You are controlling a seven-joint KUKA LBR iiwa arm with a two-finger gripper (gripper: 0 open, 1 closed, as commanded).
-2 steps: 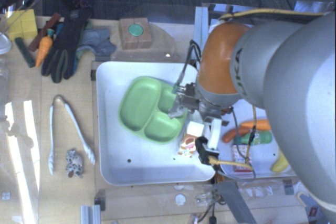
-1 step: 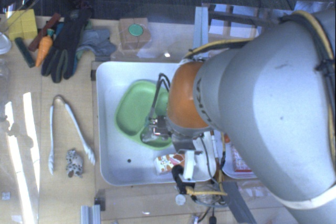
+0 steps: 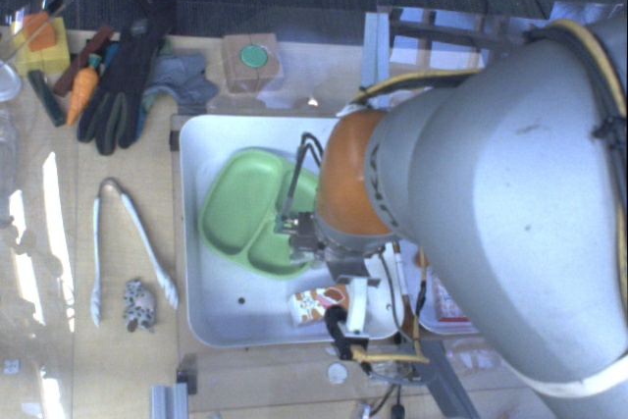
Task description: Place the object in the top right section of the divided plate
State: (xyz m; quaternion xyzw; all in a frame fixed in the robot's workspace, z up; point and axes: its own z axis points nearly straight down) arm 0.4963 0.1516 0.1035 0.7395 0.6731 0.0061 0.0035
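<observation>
A green divided plate (image 3: pixel 243 207) lies in the left white bin (image 3: pixel 211 309), and its right part is hidden under the arm. My gripper (image 3: pixel 302 240) hangs over the plate's right side, mostly covered by the orange band and the wrist. A small white and brown carton (image 3: pixel 312 305) lies on the bin floor just in front of the plate, near the bin's front wall and beside the wrist. I cannot see anything between the fingers.
The grey arm covers most of the right bin, where a red and white packet (image 3: pixel 446 304) peeks out. Left of the bins lie a black glove (image 3: pixel 123 88), a toy carrot (image 3: pixel 81 93), white tongs (image 3: pixel 132 235), a spotted toy animal (image 3: pixel 139 304) and a wooden block (image 3: pixel 251 62).
</observation>
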